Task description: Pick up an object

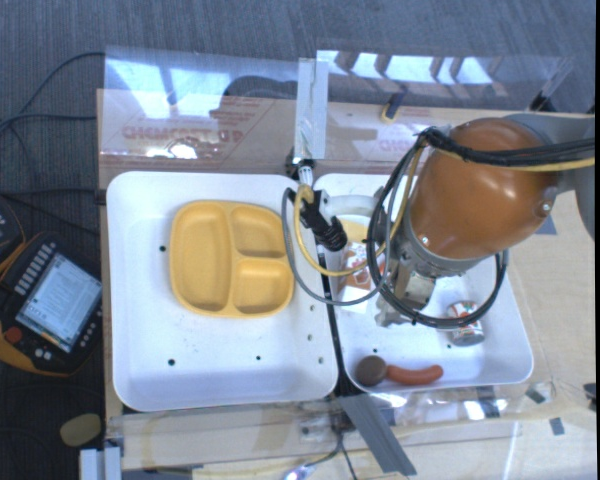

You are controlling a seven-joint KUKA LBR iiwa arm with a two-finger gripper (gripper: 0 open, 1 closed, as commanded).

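Note:
The arm's orange band and wrist hang over the right bin and cover most of its middle. My gripper points down into that bin, close to a partly hidden cup-like object with orange contents. A red sausage-shaped toy lies by the bin's front wall with a brown round piece at its left end. A small metallic item with red marks sits right of the gripper. The yellow divided plate rests in the left bin.
Cables loop around the wrist and over the divider between the bins. A clear panel stands behind both bins. A handheld pendant lies on the floor to the left.

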